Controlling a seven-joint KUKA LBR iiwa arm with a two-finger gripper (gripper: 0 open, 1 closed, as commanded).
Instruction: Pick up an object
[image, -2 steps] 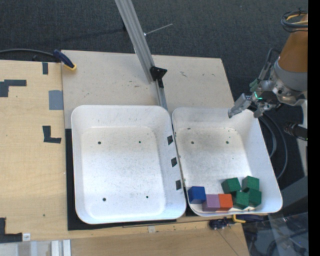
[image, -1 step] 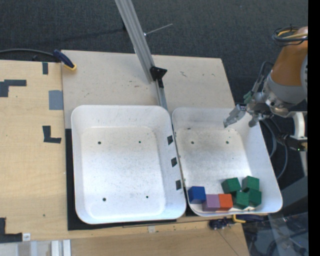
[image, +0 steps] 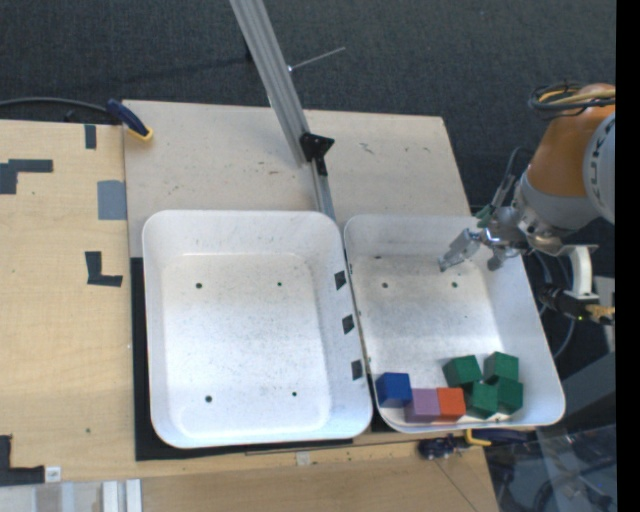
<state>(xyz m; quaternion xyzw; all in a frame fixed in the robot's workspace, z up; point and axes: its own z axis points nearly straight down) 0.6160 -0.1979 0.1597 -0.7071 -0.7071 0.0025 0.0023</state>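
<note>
Small blocks lie bunched at the near end of the right bin (image: 520, 300): a blue block (image: 394, 388), a purple block (image: 426, 403), an orange block (image: 451, 402) and several green blocks (image: 487, 380). My gripper (image: 472, 252) hangs over the far right part of that bin, well behind the blocks. Its two fingers stand apart, open, and nothing is between them. The grey arm with its orange band (image: 560, 150) comes in from the right.
The left bin (image: 160, 300) lies beside the right one, with black clips (image: 347, 322) along the shared rim. A slanted metal pole (image: 285, 95) rises behind the bins. Tape marks lie on the wooden bench at left.
</note>
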